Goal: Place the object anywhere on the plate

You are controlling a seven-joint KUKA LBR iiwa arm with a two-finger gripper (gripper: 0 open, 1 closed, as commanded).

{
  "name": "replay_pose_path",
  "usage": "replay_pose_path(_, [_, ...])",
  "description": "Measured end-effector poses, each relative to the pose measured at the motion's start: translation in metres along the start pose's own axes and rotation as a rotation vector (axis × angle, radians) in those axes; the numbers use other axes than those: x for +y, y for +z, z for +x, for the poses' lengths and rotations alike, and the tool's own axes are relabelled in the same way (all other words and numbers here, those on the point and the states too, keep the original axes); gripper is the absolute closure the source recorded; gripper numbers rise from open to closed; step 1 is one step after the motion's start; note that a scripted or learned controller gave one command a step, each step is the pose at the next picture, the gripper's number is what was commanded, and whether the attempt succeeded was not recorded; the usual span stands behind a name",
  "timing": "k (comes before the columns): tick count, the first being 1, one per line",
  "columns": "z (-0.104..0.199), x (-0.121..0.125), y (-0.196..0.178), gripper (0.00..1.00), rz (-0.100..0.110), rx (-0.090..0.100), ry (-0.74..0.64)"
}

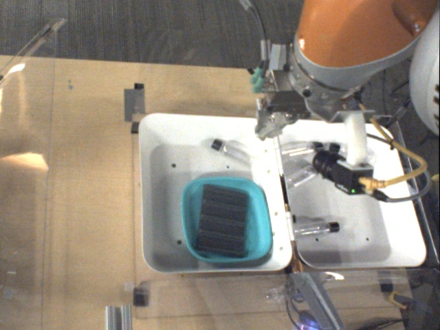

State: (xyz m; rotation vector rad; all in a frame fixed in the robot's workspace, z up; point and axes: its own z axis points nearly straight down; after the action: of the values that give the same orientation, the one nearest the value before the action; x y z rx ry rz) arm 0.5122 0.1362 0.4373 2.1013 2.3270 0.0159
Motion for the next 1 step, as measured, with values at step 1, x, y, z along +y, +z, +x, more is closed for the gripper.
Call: replay_pose_path(1, [0.0183, -0.0232, 0.0452, 1.0, 0.006, 0.0, -0.135])
